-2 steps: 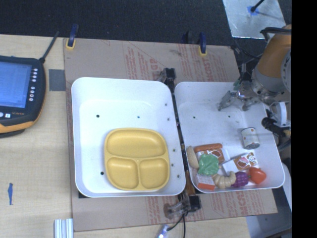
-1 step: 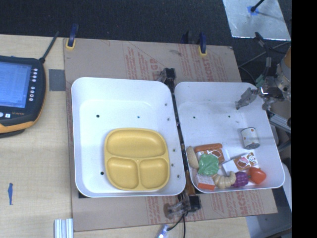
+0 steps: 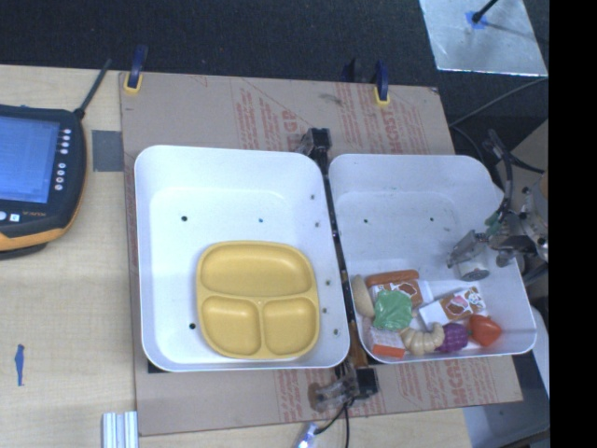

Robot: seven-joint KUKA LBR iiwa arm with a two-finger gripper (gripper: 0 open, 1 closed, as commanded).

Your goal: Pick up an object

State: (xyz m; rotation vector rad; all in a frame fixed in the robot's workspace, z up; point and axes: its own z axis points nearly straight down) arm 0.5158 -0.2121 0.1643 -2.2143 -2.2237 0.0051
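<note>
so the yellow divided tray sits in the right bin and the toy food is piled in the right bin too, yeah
Not quite. The camera view shows the yellow tray in the left bin, not the right one. The rest stands: the toy food is piled in the right bin, along its near edge.

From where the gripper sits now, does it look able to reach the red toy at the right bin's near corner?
Probably yes: the gripper hangs over the right bin, the red toy lies uncovered at the pile's edge.
</note>
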